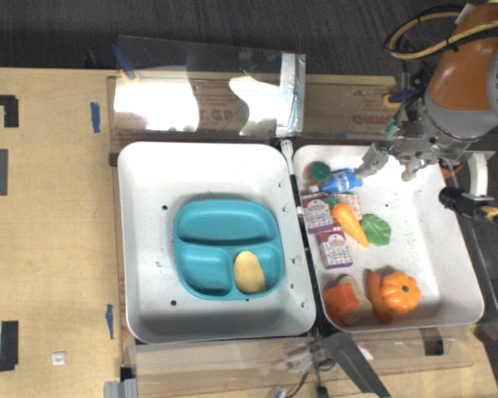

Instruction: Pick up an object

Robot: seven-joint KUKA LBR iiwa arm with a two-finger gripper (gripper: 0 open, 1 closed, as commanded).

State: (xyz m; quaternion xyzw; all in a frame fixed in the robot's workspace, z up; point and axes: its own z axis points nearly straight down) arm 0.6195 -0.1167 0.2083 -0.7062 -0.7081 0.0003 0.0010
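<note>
End effector open above right bin, near blue bottle

Gripper over right bin, potato in teal tray

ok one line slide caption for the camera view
Tool hovers open over the right bin of toy food; a yellow potato sits in the left bin's teal tray.

Floor: dark grey carpet ran along the top.
Bench: a light brown wooden top bore black square markings and blue tape strips.
Light: glare lay on a clear plastic sheet.
</note>
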